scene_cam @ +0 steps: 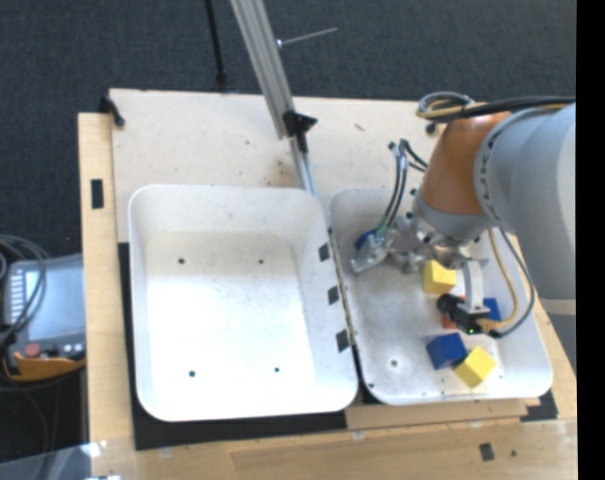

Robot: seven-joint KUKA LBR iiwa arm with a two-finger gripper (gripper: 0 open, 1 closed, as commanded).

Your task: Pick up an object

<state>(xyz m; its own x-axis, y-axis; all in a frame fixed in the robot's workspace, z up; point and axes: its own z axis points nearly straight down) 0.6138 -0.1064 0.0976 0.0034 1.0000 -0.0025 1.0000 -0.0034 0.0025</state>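
Dark carpet rings the counter [212, 138]; my claw [444, 286] hangs low in the right bin [382, 368] at a yellow block [438, 276], spread or pinching I cannot tell, so next I must confirm grip, then lift

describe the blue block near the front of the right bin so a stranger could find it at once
Start at the right bin, where the grey arm reaches in. Near its front edge lies the blue block, touching a tilted yellow cube on its right. It is the blue piece lying flat in the open, nearest the front.

Yellow blocks [438, 276] [474, 366] and a blue block [445, 349] lie in the right-hand bin [402, 378].
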